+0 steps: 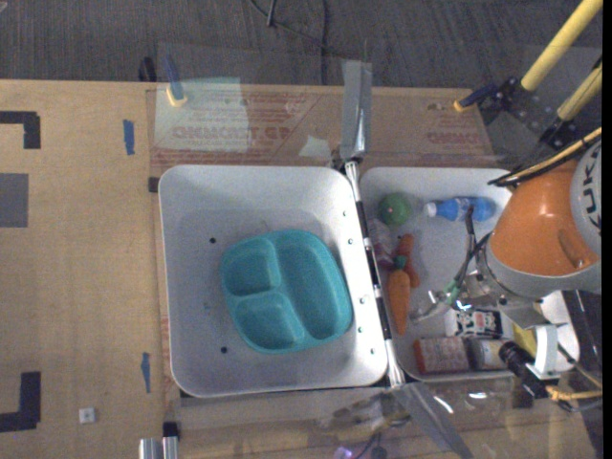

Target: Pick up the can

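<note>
A tan bench (76, 285) carried black marks (21, 130) and blue tape (128, 137) near its left edge. Beyond its far edge lay grey carpet (115, 17) crossed by a dark cable (287, 3).

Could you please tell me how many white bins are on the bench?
2. The left bin holds a teal divided plate; the right bin sits directly beside it, partly covered by the arm.

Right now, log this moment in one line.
arm: over right bin | gripper: beside carrot | held: nothing seen | plate: in left bin
</note>
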Robot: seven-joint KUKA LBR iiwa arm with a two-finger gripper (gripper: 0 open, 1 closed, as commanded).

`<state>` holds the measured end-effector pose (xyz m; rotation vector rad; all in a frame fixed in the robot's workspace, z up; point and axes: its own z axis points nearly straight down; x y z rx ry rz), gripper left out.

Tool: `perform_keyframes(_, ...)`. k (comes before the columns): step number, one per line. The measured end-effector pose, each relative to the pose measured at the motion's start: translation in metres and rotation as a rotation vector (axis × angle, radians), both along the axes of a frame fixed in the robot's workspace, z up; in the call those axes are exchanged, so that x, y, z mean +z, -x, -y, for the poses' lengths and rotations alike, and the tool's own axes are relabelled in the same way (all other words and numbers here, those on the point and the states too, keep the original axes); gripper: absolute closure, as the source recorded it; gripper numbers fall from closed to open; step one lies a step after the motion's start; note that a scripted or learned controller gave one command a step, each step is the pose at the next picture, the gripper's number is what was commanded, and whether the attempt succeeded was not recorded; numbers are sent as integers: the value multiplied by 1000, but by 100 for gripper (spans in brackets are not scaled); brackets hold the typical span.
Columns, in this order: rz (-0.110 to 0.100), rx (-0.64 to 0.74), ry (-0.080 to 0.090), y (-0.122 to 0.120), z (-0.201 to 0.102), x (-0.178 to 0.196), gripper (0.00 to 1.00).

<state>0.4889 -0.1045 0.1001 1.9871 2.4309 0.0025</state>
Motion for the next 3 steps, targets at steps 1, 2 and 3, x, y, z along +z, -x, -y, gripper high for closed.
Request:
perform_keyframes(1,0,-124,1,-79,43,100,0)
perform_keyframes(2,7,-114,1,-77,82,-12,0)
perform_keyframes(3,6,-141,1,-29,85,-12,0)
